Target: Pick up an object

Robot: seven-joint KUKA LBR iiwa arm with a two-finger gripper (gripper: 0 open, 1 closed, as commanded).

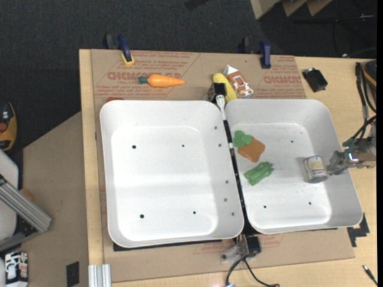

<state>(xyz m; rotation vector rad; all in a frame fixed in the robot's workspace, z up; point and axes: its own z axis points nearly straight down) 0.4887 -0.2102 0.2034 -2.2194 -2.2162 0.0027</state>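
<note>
Wiring and a black plug (248,246) are seen at the counter's (90,160) front edge, below the seam between the left bin (161,178) and the right bin (287,214). In the right bin, a small can (314,168) lies near the right wall, well apart from two green pieces and an orange one by the seam. The gripper (339,162) is placed just beside the can — whether it is open or closed cannot be told. The approach is judged to be in hand; next, the can must be straddled squarely and clamped before lifting.
</note>
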